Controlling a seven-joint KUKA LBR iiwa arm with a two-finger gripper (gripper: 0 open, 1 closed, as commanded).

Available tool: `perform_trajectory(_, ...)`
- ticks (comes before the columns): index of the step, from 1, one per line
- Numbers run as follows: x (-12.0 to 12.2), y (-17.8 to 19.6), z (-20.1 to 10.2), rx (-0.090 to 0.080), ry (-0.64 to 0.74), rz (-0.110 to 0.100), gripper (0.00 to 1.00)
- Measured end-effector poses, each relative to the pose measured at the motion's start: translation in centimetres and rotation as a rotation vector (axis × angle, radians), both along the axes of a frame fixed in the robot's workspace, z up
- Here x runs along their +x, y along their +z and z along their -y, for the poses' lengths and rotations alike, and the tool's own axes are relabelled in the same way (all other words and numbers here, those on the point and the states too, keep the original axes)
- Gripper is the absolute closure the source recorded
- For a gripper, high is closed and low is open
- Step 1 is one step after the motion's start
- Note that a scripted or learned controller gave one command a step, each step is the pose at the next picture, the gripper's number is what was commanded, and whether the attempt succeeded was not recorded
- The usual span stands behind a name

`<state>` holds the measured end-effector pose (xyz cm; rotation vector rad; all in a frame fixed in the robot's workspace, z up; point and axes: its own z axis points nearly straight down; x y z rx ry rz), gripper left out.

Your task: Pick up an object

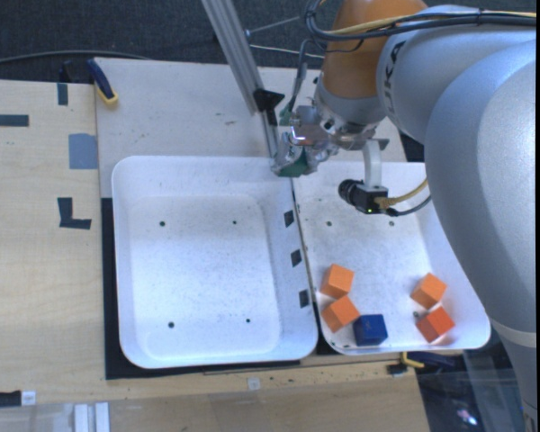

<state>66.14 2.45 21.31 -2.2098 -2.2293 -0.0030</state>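
Observation:
My gripper [296, 157] hangs over the back rim where the two bins meet, under the orange band of the arm. A small dark green object [292, 163] sits between its fingertips, and the fingers are shut on it, lifted off the bin floor. In the right bin [389, 241], near the front, lie several orange cubes: one [338, 280], another [341, 312] just below it, and two more [429, 290] [435, 323] at the right. A blue cube [370, 329] rests at the front rim between them.
The left bin [198, 259] has a speckled white floor. A slanted metal rail [238, 52] rises behind the bins, close to the gripper. A black cable fitting [360, 193] hangs over the right bin's back. The arm's grey body covers the right side.

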Motion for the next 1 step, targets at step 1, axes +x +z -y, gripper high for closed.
perform_trajectory(1,-4.05,3.12,-3.73,-0.001,-0.003,-0.001,1.00)
